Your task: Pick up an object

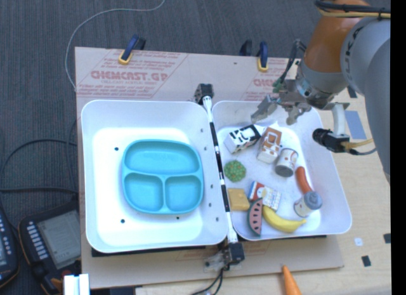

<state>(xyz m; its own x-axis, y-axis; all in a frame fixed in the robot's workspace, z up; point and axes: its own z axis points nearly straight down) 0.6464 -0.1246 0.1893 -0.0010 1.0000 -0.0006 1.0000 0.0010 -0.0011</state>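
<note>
The right bin (336,189) holds several toy foods: a black-and-white carton (243,137), an orange-and-white box (270,144), a grey can (287,162), a green ball (235,170), a yellow banana (283,220), a watermelon slice (255,217), a cracker (238,199), a small red-and-white packet (263,195) and a carrot-like stick (303,179) beside a small bottle (306,203). My gripper (278,111) hangs open above the bin's far end, just behind the carton and the box, with nothing between its fingers.
The left bin (101,160) carries a blue three-part tray (162,176). A black divider bar (216,160) runs between the bins. Clamps (262,59) hold the board at the back. An orange piece (288,281) lies on the bench at the front.
</note>
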